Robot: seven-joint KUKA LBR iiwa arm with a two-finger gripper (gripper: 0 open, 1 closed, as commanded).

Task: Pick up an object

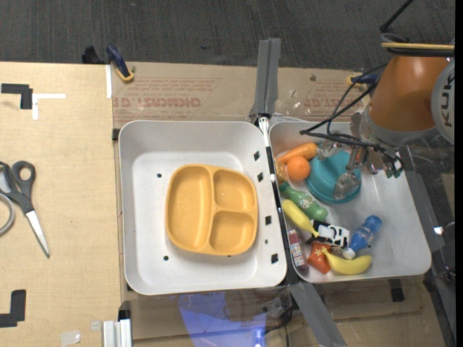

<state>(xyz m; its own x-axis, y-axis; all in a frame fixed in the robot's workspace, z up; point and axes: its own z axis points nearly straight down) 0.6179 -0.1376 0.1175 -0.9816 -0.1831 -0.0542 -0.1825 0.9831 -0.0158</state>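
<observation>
Bright, even overhead light; soft shadows, sharp.

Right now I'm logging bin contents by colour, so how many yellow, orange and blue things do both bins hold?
Yellow: 2, a banana and a second banana
Orange: 3, divided plate, ball, carrot
Blue: 1, bottle
Total: 6

A: What lies in the left bin?
B: A divided plate, centred.
A: And the right bin?
B: Bowl at rear; bananas, bottle in front. Scissors lie far left on the worktop.
</observation>
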